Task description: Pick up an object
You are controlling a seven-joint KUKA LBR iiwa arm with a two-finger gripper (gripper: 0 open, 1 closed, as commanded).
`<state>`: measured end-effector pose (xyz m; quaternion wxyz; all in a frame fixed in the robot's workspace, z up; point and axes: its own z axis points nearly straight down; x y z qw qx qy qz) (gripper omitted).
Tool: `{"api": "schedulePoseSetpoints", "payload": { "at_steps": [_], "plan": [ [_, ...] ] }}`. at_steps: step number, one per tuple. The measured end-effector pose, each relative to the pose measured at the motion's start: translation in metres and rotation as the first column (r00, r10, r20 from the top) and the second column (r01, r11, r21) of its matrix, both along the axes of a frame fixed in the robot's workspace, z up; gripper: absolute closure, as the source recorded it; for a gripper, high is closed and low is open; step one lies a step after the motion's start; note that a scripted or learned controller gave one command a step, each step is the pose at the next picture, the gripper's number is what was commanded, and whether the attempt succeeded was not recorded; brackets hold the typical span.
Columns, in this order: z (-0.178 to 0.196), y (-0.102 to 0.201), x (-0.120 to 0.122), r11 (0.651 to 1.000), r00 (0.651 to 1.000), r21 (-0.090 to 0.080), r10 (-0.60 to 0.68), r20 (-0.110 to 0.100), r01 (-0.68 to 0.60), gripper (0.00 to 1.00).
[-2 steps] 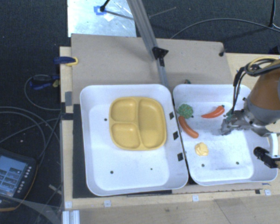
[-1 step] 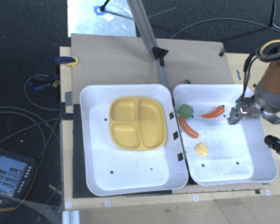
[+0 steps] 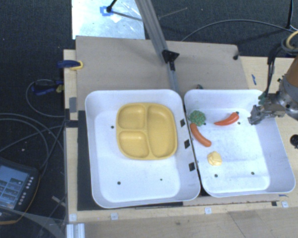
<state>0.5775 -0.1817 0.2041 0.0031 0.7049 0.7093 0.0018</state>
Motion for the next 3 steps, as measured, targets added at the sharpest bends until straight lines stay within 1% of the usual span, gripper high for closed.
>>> {"api": "schedulePoseSetpoints", "payload": {
  "at_steps": [1, 2, 3],
  "plan": [
    [0.065, 0.002, 0.004, 1.0, 1.0, -0.001, 0.001, 0.002, -0.001, 1.0],
    [0.077, 0.002, 0.005, 1.0, 1.0, 0.001, 0.001, -0.002, -0.001, 1.0],
    [0.081, 0.053, 0.016, 1.0, 1.0, 0.003, 0.004, -0.004, -0.004, 1.0]
  ]
}}
